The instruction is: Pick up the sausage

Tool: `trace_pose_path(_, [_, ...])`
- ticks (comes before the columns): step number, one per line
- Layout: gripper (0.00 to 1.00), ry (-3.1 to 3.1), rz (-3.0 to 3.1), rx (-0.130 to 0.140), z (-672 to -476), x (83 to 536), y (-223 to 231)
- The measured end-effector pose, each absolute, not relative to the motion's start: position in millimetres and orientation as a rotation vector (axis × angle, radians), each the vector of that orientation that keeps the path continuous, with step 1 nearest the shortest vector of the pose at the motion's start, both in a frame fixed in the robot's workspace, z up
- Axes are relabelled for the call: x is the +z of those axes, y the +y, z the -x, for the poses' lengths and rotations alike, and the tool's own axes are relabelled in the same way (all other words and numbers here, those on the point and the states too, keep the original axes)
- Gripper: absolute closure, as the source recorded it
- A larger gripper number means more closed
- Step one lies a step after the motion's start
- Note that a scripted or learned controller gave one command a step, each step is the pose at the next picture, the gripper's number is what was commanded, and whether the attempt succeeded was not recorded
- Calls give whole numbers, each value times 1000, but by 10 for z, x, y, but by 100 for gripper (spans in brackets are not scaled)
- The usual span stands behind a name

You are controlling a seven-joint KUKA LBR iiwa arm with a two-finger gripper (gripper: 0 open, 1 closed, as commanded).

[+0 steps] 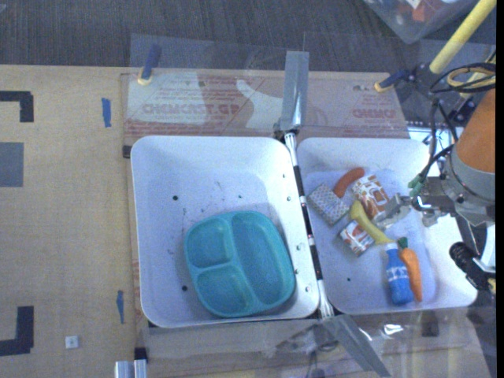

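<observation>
The small reddish-orange sausage (pixel 349 181) is lying in the right white bin (pixel 441 290), its long axis slanting from seven toward one o'clock. The gripper (pixel 411 203) is hovering nearby, the sausage toward its ten o'clock; how it is set, I cannot tell.

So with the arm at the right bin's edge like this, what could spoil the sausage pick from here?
1. The small reddish-orange sausage lies against the red-and-white snack packet, so the two-finger gripper might close on the packet instead.
2. The yellow banana and grey sponge crowd the same patch and may get shoved.
3. The orange carrot has a similar colour, so it could be mistaken for the target.
</observation>
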State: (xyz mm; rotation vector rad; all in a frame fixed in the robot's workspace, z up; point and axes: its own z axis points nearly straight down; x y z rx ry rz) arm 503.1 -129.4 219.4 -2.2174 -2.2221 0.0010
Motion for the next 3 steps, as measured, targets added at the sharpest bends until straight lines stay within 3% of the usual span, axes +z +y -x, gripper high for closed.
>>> trace_pose_path(1, [0,-2320,2121,-1,-5743,1560,-927])
trace_pose_path(2, [0,-2255,2186,1,-4853,1383,-1556])
trace_pose_path(3, [0,-2394,2044,-5,-5290,885,-1126])
